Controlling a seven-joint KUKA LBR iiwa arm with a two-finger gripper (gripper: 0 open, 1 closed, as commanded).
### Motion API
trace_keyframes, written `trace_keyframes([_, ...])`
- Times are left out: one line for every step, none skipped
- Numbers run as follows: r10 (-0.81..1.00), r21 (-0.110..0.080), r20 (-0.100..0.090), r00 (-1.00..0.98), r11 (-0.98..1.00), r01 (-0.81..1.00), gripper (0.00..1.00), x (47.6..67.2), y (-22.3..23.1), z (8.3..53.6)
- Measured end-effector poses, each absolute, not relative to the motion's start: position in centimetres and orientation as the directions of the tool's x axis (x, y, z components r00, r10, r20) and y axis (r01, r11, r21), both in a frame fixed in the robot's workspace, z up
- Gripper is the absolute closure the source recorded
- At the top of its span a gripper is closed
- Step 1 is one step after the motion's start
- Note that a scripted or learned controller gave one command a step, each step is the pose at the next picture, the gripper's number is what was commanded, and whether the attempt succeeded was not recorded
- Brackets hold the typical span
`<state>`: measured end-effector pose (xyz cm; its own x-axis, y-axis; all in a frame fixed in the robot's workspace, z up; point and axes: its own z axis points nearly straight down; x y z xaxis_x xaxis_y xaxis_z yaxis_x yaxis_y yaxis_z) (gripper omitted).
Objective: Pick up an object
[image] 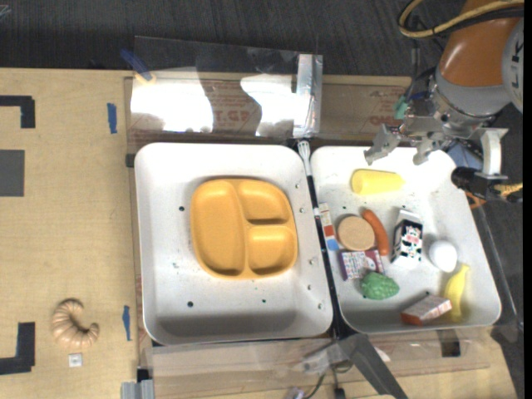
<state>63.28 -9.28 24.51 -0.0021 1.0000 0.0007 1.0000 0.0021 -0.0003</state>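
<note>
My gripper (405, 150) hangs over the back edge of the right bin (480, 260), open, with nothing between its fingers. Just below it in the bin lies a yellow cylinder-shaped block (376, 181). Further forward are a round brown disc (356, 233), an orange sausage-like piece (378, 229), a small black-and-white carton (408, 238), a white egg (443, 255), a yellow banana (455, 288), a green leafy piece (379, 287), a purple-and-white packet (359, 263) and a red-and-white packet (427, 309).
The left bin (158, 248) holds a yellow divided plate (243, 226). A croissant (74, 323) lies on the bench at the front left. A clear plastic sheet (220, 90) stands behind the bins. Cables (432, 11) loop above the arm.
</note>
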Motion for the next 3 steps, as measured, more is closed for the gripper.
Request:
trace_keyframes([0.999, -0.011, 0.000, 0.047, -0.047, 0.999, 0.00, 60.9, -12.4, 13.9])
trace_keyframes([0.994, 0.014, 0.001, 0.107, -0.107, 0.994, 0.00, 56.5, -12.0, 9.2])
trace_keyframes([0.994, 0.021, 0.002, 0.109, -0.109, 0.994, 1.00, 56.8, -11.9, 10.4])
